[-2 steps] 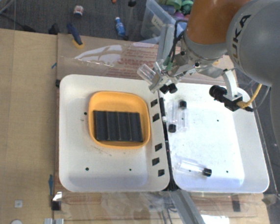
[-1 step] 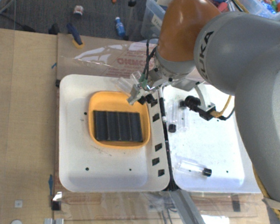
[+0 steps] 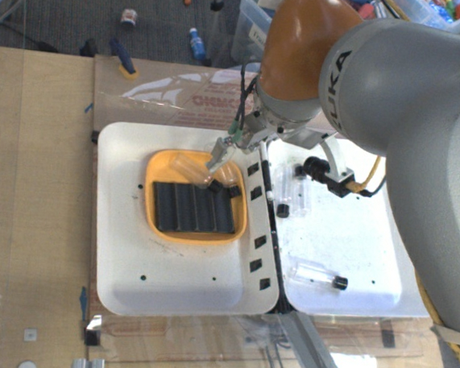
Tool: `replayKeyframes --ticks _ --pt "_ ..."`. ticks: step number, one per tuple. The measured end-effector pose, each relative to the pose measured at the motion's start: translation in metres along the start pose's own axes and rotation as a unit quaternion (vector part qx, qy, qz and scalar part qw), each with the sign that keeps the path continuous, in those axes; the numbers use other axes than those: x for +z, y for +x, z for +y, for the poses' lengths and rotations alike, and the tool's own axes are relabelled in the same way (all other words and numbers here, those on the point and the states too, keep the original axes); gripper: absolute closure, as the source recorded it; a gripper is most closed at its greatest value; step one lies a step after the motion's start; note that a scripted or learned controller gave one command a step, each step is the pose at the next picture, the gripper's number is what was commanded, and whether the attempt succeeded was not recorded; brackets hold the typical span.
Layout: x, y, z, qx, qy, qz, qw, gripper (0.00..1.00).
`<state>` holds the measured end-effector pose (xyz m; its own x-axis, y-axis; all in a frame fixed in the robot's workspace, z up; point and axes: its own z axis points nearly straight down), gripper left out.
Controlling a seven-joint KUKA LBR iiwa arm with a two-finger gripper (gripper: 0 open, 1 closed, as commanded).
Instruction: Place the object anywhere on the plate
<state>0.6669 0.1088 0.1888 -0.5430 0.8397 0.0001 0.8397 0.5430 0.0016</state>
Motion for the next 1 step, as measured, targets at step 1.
replayKeyframes --ticks 1 --pt "-0.0384 0.0085 0.006 0.2 -0.002 -0.001 0.9797 0.0"
